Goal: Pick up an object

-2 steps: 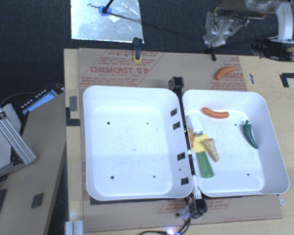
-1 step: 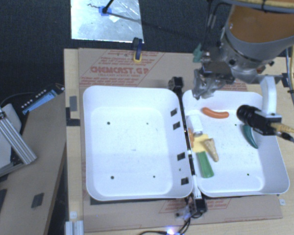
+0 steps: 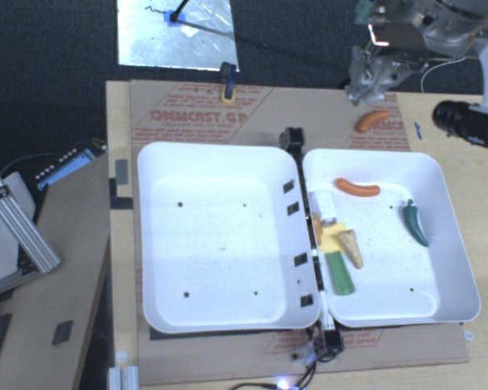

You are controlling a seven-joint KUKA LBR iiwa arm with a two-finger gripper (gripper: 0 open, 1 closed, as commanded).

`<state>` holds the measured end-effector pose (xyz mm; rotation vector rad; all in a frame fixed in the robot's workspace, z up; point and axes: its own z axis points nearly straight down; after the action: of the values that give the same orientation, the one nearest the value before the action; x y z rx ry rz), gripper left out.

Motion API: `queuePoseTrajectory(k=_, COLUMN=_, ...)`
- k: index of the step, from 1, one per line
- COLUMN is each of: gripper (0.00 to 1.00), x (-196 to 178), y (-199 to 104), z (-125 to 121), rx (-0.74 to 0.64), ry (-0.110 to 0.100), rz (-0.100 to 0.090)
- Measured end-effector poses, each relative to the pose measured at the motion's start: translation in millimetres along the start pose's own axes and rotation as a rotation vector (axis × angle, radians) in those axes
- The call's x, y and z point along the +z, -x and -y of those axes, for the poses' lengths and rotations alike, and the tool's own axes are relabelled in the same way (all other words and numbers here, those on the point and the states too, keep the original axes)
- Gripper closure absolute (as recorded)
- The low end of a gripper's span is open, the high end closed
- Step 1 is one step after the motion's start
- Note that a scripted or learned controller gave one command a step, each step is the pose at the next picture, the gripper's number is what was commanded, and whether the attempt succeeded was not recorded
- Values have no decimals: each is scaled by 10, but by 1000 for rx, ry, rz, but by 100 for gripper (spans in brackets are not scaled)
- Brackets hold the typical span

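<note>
The arm's hand (image 3: 372, 84) hangs above the desk (image 3: 252, 112) behind the right bin (image 3: 447, 242), raised clear of both bins; whether it is released or clenched cannot be told from this view, and nothing is seen held in it. The candidate objects lie in the right bin: an orange sausage (image 3: 357, 188) near the back wall, a dark green pepper (image 3: 415, 223) toward the right side, and a cluster against the divider made up of a yellow piece (image 3: 332, 237), a tan cone (image 3: 351, 248) and a green stick (image 3: 340, 273). A second orange sausage (image 3: 372, 121) lies outside the bins on the desk, just below the hand. The step in hand appears to be the approach, before any grasp. The next move calls for selecting one target, positioning over it and descending; the isolated sausage or pepper should offer easier access than the cluster.
</note>
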<state>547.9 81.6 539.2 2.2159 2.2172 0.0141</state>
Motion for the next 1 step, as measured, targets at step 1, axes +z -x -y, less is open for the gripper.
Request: queuePoseTrajectory(k=1, gripper=100, x=1096, y=-611, z=62, rx=-9, ry=-21, rz=2)
